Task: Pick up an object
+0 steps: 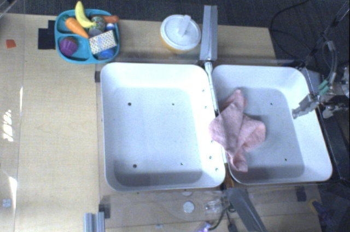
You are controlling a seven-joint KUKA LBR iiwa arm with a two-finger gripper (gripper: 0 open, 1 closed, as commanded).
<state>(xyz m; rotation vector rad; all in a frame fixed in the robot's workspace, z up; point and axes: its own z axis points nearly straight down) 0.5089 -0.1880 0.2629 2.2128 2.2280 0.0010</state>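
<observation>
Gripper (299, 111) at right bin (284, 73) right wall, well apart from pink cloth (239, 128); jaw state: cannot tell. Cloth drapes over bin's left wall. Your risk: limp fabric slips, snags on wall.

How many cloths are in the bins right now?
1. A pink cloth lies crumpled in the right bin, against its left wall and draped partly over the divide toward the left bin. Anything beneath the cloth would be hidden.

Grey metal gripper (306, 106) by the right bin's (311, 170) edge, with teal fittings and thin cables.
</observation>
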